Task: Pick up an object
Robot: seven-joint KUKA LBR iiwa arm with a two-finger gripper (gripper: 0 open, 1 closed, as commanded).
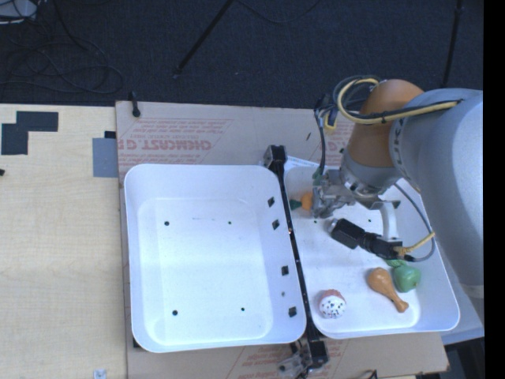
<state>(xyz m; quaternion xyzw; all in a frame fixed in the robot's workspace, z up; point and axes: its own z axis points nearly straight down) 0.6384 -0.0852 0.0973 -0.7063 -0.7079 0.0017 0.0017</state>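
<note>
Camera view shows 2 white bins on the table: left bin [150, 212], right bin [430, 310]. Right bin holds 4 things: orange piece [306, 203] at 10 o'clock beside the end effector [322, 204], speckled ball [332, 304], tan drumstick [388, 288], green toy [406, 275] near the 4 o'clock edge. Finger state: cannot tell.

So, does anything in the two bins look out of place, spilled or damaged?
Nothing stands out. The right bin holds a speckled white ball, a tan drumstick-shaped toy, a green toy and a small orange piece near the divider. None looks broken or spilled. The gripper is low beside the orange piece.
</note>
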